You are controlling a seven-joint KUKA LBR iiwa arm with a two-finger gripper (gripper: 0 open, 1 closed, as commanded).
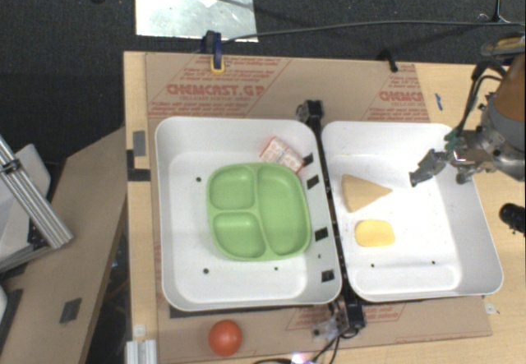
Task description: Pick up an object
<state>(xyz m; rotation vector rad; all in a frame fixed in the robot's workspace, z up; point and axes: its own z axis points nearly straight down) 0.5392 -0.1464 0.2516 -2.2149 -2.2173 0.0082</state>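
Observation:
In the right bin lie a tan wedge and, just below it, a yellow oval piece. My gripper hangs over the bin's upper right part, to the right of the wedge and apart from it. Its dark fingers stand open with nothing between them. The left bin holds a green divided plate, and a small pink-and-white packet lies at the plate's far edge.
A red ball rests on the bench in front of the left bin. Black clips line the seam between the bins. An aluminium frame stands at the far left. A cable runs across the back.

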